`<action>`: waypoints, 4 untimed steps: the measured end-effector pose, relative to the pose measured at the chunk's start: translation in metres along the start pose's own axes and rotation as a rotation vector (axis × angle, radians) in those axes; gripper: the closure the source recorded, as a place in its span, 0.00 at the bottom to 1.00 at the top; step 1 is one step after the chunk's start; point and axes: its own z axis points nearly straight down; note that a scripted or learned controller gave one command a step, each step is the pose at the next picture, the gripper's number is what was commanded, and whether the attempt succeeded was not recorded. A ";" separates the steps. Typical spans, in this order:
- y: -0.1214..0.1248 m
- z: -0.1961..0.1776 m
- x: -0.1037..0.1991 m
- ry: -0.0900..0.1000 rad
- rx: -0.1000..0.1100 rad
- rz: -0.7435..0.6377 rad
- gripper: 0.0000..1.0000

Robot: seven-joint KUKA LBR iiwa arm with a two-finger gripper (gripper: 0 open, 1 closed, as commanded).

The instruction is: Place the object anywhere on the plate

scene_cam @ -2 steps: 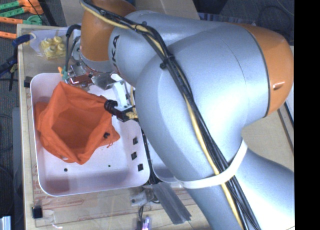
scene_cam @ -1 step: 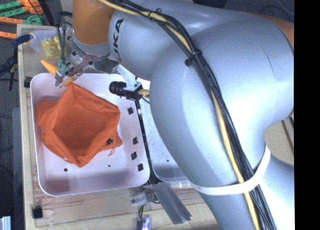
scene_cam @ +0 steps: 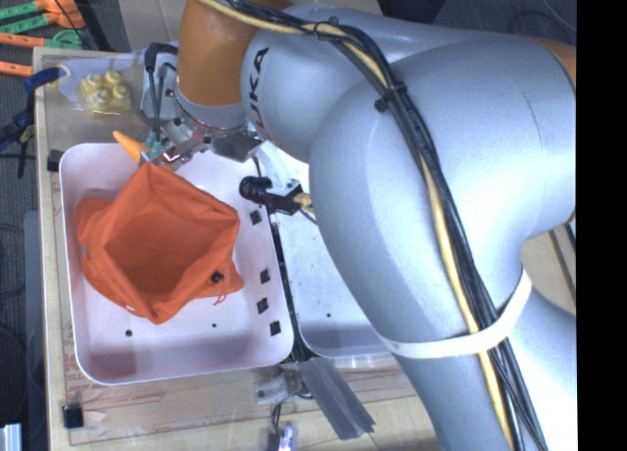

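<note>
An orange cloth (scene_cam: 162, 243) lies crumpled across the left bin (scene_cam: 147, 356), covering most of its floor. Its top corner is drawn up into a peak right under my gripper (scene_cam: 162, 153), which hangs over the bin's far edge and looks shut on that corner. A small orange pointed piece (scene_cam: 127, 144) sticks out just left of the gripper; I cannot tell whether it belongs to the cloth. The wrist hides most of the fingers.
My arm's big grey body covers most of the right bin (scene_cam: 333, 336). A clear bag with a yellow thing (scene_cam: 103, 92) lies on the bench beyond the left bin. Green and orange tools (scene_cam: 39, 13) lie at the far left.
</note>
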 end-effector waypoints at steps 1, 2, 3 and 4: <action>-0.004 0.008 0.010 0.001 0.000 -0.280 1.00; 0.011 0.075 0.076 -0.001 0.000 -0.140 1.00; 0.028 0.033 0.061 -0.003 -0.003 -0.472 1.00; 0.013 0.076 0.037 0.000 -0.001 -0.499 1.00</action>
